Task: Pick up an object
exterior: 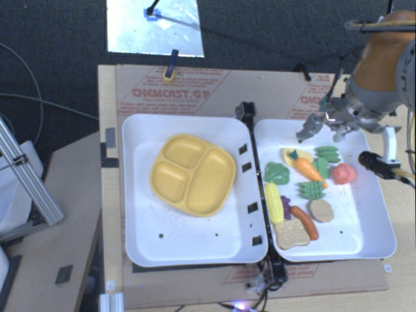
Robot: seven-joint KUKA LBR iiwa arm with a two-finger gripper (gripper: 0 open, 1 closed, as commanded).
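Observation:
My gripper (324,133) hangs over the far edge of the right bin (374,229), open, with nothing between its fingers. Below it in that bin lie several toy foods: an orange carrot (309,168), a green pea pod (327,153), a pink-red tomato (344,173), a leafy green piece (277,173), another green piece (312,189), a yellow corn cob (273,202), a red sausage (304,221), a brown round piece (320,210) and a slice of toast (292,234). The carrot and pea pod are nearest the gripper, a little in front of it.
The left bin (146,239) holds a yellow divided plate (193,173). A black clip strip (255,174) runs along the wall between the two bins. A shiny sheet (155,18) lies on the floor beyond the bench.

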